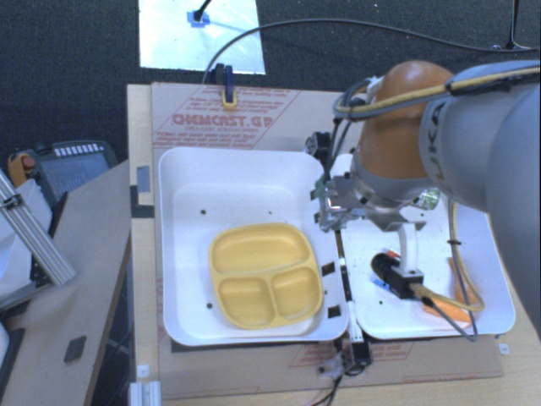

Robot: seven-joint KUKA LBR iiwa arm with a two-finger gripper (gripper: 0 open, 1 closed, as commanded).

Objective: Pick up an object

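Dark carpet surrounds the bench; a cardboard sheet [254, 117] lies under two white bins. The left bin [173, 227] holds a yellow divided plate [265, 273], three compartments, lying flat near the front w/ its right edge close to the wall btwn the bins. In the right bin [500, 307], an orange obj [448, 309] lies near the front right corner, partly hidden by cable; too little shows to name it.

The gripper [334, 210] hangs over the wall btwn the bins, just beyond the plate's far right corner. Wrist and arm hide it from above, so can't tell if it's open or closed, and nothing is seen held.

Judgement: step in hand is approach, no grasp made yet. The plate is the nearest target, but it's wide and flat, so a two-finger grip prob needs the rim: come down straddling the right edge, one side inside the compartment, one outside. Main risk is clipping the bin wall, given how close the plate sits to it. The orange obj looks slimmer and may grip more easily, but needs a move toward the front right.
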